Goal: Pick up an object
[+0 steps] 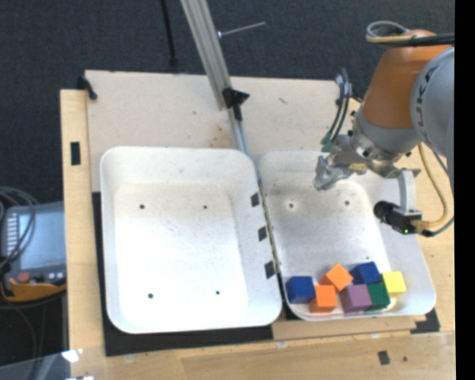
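- Cluster of small blocks bunched at the near edge of the right bin [344, 220], all touching or nearly so.
- Blue block [300, 288] at the left end of the cluster; orange block [325, 296] just beside it.
- Second orange block [339, 276] behind, tilted; purple block [355, 297] in front of it.
- Green block [378, 295] next along, darker blue block [366, 273] behind it, yellow block [394, 283] at the right end.
- Gripper [326, 174] up over the far part of the same bin, well apart from the blocks; nothing seen between the jaws, open or clenched impossible to tell from here.
- Grey arm with its orange band [396, 85] reaching in from the right.
- Left bin [182, 236] lying alongside, edge to edge with the right one.
- Both bins resting on the tan table [158, 105].
- Slanted metal rail [206, 38] rising from behind the bins.
- Handheld control unit [32, 252] with cables off the table's left side.
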`<state>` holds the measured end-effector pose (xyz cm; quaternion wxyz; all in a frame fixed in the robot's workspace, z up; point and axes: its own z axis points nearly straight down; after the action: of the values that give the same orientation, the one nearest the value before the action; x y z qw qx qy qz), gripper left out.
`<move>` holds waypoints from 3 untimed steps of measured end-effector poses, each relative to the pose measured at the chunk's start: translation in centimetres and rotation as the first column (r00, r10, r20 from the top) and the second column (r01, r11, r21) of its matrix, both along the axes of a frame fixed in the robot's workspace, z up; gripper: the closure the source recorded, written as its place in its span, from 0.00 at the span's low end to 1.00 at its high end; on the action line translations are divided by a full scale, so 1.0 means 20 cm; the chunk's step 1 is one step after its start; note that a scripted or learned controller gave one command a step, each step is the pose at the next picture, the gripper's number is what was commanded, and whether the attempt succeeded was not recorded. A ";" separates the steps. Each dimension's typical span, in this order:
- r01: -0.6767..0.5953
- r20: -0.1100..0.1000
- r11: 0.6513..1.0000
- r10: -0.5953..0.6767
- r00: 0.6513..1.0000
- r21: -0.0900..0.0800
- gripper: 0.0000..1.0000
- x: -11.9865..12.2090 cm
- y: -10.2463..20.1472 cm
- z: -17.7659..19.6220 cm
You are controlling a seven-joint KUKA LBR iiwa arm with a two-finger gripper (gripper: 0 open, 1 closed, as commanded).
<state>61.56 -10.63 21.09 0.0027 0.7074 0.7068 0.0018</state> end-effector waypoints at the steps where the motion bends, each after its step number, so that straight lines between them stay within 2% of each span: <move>1: -0.007 -0.003 1.000 0.007 1.000 0.002 1.00 0.03 0.23 0.00; 2: -0.008 -0.003 1.000 0.008 1.000 0.002 1.00 0.09 0.47 0.08; 3: -0.007 -0.004 1.000 0.007 1.000 0.001 1.00 0.12 0.71 0.06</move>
<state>63.87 3.57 22.25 0.0009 0.7048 0.7094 0.0009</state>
